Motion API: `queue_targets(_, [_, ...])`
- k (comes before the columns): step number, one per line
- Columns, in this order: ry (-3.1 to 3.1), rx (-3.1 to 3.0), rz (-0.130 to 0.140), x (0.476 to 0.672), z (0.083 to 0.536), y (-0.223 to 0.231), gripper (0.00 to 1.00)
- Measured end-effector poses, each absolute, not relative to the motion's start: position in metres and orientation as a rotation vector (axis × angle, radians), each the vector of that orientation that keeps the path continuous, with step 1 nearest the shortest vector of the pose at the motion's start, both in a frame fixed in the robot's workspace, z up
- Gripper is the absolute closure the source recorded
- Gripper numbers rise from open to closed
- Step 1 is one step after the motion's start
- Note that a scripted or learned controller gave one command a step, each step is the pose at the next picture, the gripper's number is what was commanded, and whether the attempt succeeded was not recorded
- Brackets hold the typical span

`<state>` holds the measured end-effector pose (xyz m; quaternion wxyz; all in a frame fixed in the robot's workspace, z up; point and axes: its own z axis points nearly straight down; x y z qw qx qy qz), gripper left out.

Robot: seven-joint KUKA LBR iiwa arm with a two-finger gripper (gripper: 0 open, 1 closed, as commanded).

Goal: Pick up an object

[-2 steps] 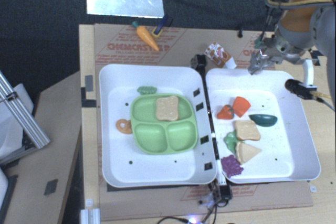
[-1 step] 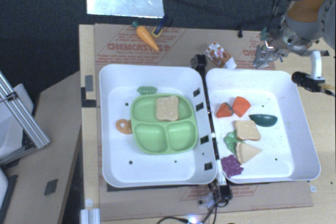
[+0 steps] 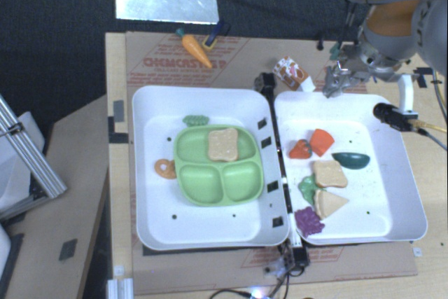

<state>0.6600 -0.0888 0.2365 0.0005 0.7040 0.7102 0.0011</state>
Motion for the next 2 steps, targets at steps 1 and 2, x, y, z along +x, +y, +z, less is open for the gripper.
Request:
queue_targets(1, [2.232,2.212,0.002,0.646,0.227,-0.034,1.00])
queue_targets(2, [2.233,2.212,0.003,0.617,0.234,0.018,1.00])
